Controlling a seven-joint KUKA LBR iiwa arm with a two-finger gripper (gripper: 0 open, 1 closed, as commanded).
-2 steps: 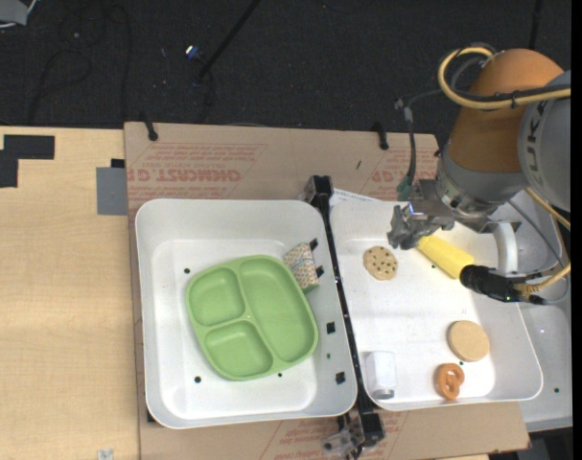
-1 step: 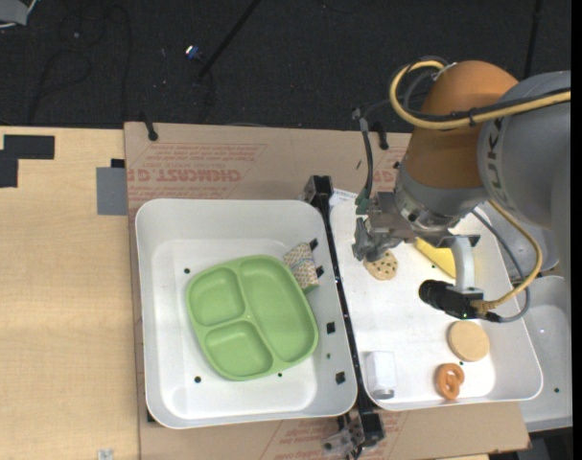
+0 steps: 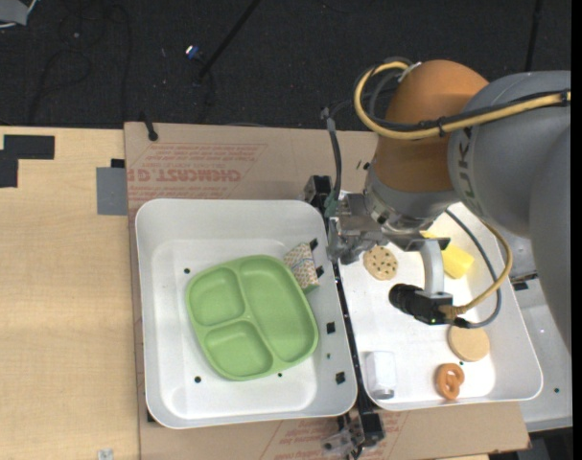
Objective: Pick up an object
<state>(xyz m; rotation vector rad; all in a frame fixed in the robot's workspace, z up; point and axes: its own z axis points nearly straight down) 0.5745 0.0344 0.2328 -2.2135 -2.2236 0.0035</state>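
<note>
The claw [image 3: 346,240] hangs low over the ridge where the two white bins meet, at about 11 o'clock of the right bin [image 3: 521,391]. The bulk of the wrist hides it, so whether it is open or shut, or has hold of anything, cannot be told. The nearest candidates lie on either side of it. A round holed biscuit [image 3: 380,262] sits just beside it at its 4 o'clock. A small patterned piece [image 3: 300,263] sits at its 8 o'clock in the left bin [image 3: 161,257], against the 2 o'clock edge of the green divided plate [image 3: 247,316]. Further off in the right bin are a yellow block [image 3: 457,261] at 1 o'clock, a tan disc [image 3: 470,343] and a pretzel-shaped piece [image 3: 450,381] toward 5 o'clock, and a pale cup-like thing [image 3: 380,372] at 7 o'clock. Judged from this pose, the main risk is that a descent here meets the bin walls rather than a thing and closes on nothing. The biscuit looks flat and may slide away under a grip. The patterned piece is crowded by the plate rim, which could block a clean hold or get nudged.
</note>
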